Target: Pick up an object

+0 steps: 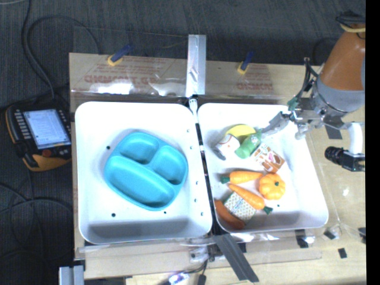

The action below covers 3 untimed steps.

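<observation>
Camera view, looking down at a slant on a pale wooden desk [285, 76] that carries two shallow white bins side by side. Both are smooth, glossy plastic with rounded corners.

Left bin [95, 218]: one turquoise divided plate [146, 168], oval, moulded with three rounded compartments, lying tilted across the bin floor.

Right bin [309, 200]: a cluster of small toy foods. Yellow rounded piece [240, 130] at the top, touching a green bottle-shaped piece [249, 145] and a white rounded piece [224, 145]. A small printed packet [271, 158] lies just beside them. Below: an orange carrot [243, 176], a second carrot [248, 196], a ribbed orange pumpkin [272, 186], a checkered patterned piece [237, 206] and a brown curved piece [227, 217] against the front wall.

Arm enters from the right, grey with an orange band. Gripper [278, 123] sits over the upper right part of the right bin; the fingers [270, 126] are grey metal, slanted down toward the green piece. How far open the fingers are: cannot tell. Nothing is seen between them.

A sheet of clear plastic film [136, 82] is taped along the desk's far edge. Floor is dark grey carpet [47, 16] with cables. A teach pendant [37, 132] with a lit screen lies on the floor left of the desk.
</observation>
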Available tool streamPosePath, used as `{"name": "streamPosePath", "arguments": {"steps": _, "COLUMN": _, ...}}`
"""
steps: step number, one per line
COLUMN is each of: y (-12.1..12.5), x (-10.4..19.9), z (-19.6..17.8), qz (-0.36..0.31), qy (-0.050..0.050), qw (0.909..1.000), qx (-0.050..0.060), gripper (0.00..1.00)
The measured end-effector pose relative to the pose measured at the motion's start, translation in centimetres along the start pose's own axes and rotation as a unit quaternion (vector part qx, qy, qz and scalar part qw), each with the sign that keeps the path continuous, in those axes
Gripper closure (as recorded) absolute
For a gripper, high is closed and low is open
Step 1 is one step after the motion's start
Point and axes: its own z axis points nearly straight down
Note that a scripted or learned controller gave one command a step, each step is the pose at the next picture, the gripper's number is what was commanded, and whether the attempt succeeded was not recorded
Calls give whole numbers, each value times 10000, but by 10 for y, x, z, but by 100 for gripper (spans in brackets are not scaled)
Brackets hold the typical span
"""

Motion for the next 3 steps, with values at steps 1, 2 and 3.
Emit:
{"name": "streamPosePath", "arguments": {"steps": 1, "y": -1, "x": 29, "z": -37, "qz": 445, "qy": -7, "qw": 9990, "qx": -8, "gripper": 0}}
{"name": "streamPosePath", "arguments": {"steps": 2, "y": -80, "x": 13, "z": 38, "qz": 465, "qy": -4, "qw": 9989, "qx": 8, "gripper": 0}}
{"name": "streamPosePath", "arguments": {"steps": 3, "y": -59, "x": 87, "z": 48, "qz": -45, "qy": -2, "qw": 10000, "qx": 6, "gripper": 0}}
